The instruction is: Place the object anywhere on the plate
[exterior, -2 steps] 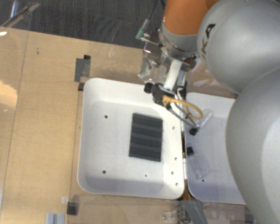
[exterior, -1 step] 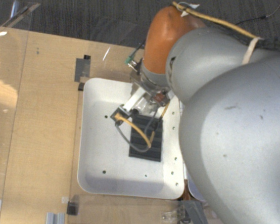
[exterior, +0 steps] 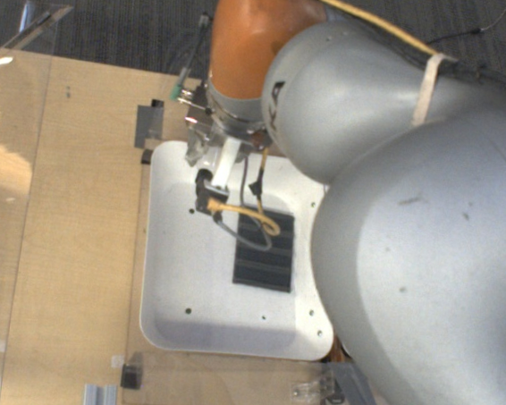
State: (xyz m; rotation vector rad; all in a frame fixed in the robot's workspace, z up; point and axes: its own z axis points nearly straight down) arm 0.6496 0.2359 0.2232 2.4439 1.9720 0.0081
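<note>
Object: flat black ribbed slab (exterior: 265,257), rectangular, lying flat on the floor of the white bin (exterior: 174,270), right of the bin's centre. Nothing lies on it, though the robot's yellow cable passes over its 12 o'clock end.

Orientation: long axis runs about 12 to 6 o'clock in the camera view, leaning very slightly toward 1 and 7. Both ends look alike, so no distinct pointing end. Short sides face 12 and 6, long sides face 3 and 9.

Relation to claw: the claw (exterior: 212,161) sits over the bin's 11 o'clock region, so the slab lies at roughly 5 o'clock from it, near but apart.

Claw state: opening cannot be told, as the wrist hardware covers it. Nothing is seen held.

Judgement: the pick is not yet made. The approach calls for a shift toward 5 o'clock, closing across the slab's short width, 9 to 3.

Surroundings: the bin rests on the pale wood desk (exterior: 71,223), and the grey arm covers everything from 1 to 5 o'clock.
</note>
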